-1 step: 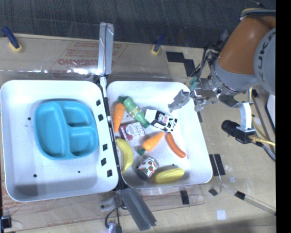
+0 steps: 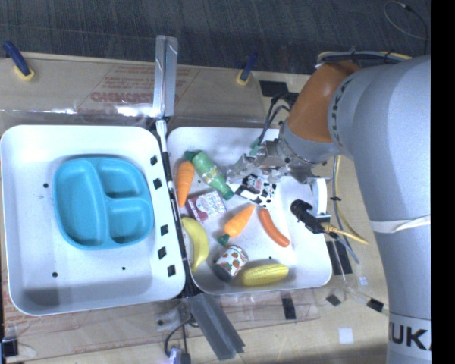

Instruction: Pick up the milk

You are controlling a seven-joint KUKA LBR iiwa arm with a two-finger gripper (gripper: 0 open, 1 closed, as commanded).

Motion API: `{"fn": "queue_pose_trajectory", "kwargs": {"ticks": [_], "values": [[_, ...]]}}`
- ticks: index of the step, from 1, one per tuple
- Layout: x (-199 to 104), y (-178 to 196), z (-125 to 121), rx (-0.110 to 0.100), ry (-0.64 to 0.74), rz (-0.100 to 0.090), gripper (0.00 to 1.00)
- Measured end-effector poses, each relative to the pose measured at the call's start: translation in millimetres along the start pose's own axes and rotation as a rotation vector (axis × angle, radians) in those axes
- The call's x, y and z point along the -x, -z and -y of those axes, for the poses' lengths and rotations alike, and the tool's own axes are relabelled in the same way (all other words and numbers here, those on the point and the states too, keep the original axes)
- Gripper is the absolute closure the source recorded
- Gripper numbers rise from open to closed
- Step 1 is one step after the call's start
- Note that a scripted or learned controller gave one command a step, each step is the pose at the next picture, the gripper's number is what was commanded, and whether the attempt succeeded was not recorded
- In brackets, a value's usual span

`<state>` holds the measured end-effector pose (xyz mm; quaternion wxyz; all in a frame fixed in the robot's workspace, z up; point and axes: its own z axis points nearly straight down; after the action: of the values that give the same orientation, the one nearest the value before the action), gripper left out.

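Note:
The milk (image 2: pixel 261 189) is a small carton with black and white cow spots, lying in the right bin (image 2: pixel 312 273) near its upper middle. My gripper (image 2: pixel 252 167) hangs right over the carton's upper left side, low in the bin, reaching in from the right. Part of the carton is hidden beneath the gripper body. I cannot make out whether the carton sits between the gripper's tips or just beside them.
Around the milk lie a green bottle (image 2: pixel 211 173), a carrot (image 2: pixel 184 182), a purple-white packet (image 2: pixel 207 205), a small carrot (image 2: pixel 239 220), an orange-red vegetable (image 2: pixel 274 228), a banana (image 2: pixel 197 241), corn (image 2: pixel 265 274) and a strawberry can (image 2: pixel 230 262). A blue divided tray (image 2: pixel 104 201) lies in the left bin (image 2: pixel 23 279).

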<state>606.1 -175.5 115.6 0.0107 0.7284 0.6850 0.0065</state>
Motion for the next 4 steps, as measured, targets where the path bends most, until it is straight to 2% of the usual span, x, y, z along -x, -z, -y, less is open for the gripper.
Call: {"fn": "queue_pose_trajectory", "kwargs": {"ticks": [1, 2, 3, 4], "values": [[-2.1, 13.7, -3.0, 0.006, 0.004, -0.004, 1.0], [-1.9, 13.7, -2.9, 0.006, 0.004, -0.004, 0.0], [15.3, -7.9, -5.9, 0.005, 0.081, -0.004, 0.0], [20.6, -21.8, -15.5, -0.021, 0.06, -0.006, 0.0]]}}
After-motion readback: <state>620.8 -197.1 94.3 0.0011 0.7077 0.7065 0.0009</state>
